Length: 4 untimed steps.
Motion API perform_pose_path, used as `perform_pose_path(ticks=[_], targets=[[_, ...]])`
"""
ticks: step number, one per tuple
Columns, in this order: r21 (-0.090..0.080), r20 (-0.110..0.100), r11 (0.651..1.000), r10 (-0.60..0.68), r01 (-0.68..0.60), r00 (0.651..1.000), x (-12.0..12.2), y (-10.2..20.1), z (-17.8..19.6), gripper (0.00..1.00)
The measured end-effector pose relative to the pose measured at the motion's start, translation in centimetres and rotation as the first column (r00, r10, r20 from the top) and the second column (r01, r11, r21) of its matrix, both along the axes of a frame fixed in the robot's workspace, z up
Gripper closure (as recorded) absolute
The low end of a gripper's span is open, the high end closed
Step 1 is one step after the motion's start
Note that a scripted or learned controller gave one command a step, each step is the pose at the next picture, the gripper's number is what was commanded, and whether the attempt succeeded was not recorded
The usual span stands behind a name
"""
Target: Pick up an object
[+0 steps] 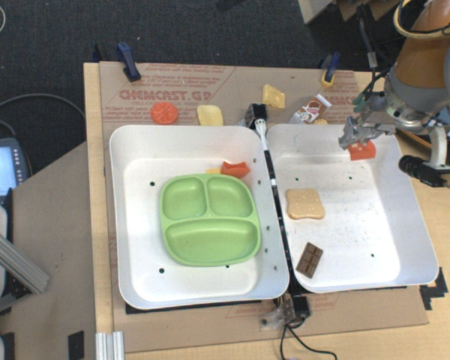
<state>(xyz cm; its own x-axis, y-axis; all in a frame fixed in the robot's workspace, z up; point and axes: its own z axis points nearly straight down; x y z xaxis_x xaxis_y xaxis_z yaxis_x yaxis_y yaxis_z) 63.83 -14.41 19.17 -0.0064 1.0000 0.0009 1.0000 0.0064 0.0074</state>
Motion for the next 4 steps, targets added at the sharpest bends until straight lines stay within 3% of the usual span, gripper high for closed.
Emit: perform_pose_path(ticks=[1,2,3,4], targets=[[-0.001,-0.003,1.0,-0.003,0.003,1.0,-0.7,3.2,3.6,1.0],[0.002,-0.011,1.0,-0.001,0.001,1.0,-3.5,9.5,3.2,1.0],[0.001,-0.005,1.0,0.001,-0.001,1.0,-6.7,17.0,7.8,1.0],[-0.001,-0.015,1.0,-0.01,0.01,1.0,-10.7,14.0,3.1,1.0]])
